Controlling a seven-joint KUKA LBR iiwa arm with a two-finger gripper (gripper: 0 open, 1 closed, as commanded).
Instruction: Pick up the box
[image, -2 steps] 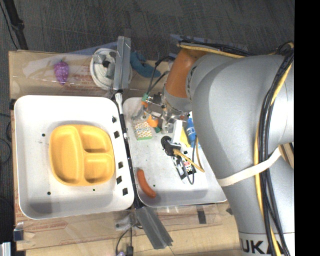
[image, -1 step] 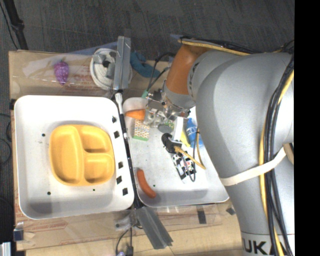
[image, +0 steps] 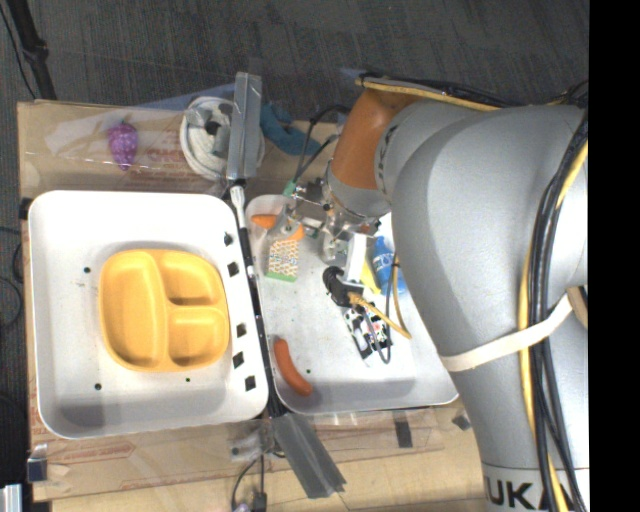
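The box (image: 283, 259) is small, with a green and orange dotted face, and lies in the right bin (image: 330, 390) near its upper left corner. My gripper (image: 308, 222) hangs just above and to the right of the box, below the orange wrist band (image: 360, 130). The metal parts of the wrist hide its tips, and I cannot tell if it touches the box. The grey arm covers the right side of this bin.
A yellow divided tray (image: 165, 306) fills the middle of the left bin (image: 60, 400). In the right bin lie a red sausage (image: 291, 366), black clips (image: 365, 330), a blue packet (image: 384, 270) and a small orange piece (image: 263, 221). The divider wall (image: 250, 320) stands left of the box.
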